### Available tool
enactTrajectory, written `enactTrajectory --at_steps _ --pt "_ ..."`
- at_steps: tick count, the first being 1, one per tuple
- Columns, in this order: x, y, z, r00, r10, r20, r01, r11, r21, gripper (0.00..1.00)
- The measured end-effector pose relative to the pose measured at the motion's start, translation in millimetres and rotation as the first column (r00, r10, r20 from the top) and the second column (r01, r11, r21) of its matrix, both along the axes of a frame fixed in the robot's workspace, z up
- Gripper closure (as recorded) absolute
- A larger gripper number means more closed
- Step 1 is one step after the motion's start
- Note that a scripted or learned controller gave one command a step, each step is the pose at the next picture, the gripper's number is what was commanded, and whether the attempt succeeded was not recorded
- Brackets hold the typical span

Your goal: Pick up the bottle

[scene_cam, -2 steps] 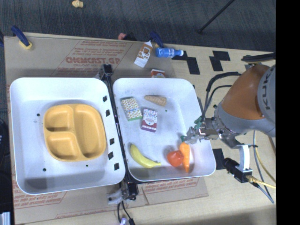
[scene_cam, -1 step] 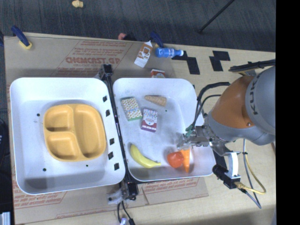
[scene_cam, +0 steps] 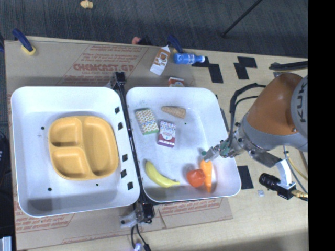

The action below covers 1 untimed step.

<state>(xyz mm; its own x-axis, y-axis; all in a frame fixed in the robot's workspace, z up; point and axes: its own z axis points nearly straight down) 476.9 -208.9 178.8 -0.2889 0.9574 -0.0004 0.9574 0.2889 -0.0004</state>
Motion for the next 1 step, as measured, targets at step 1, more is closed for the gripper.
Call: enactTrajectory --at_steps 1 --pt "0.1 -2.1 24.4 0.990 0.138 0.000 -0.138 0.990 0.000 1.00"
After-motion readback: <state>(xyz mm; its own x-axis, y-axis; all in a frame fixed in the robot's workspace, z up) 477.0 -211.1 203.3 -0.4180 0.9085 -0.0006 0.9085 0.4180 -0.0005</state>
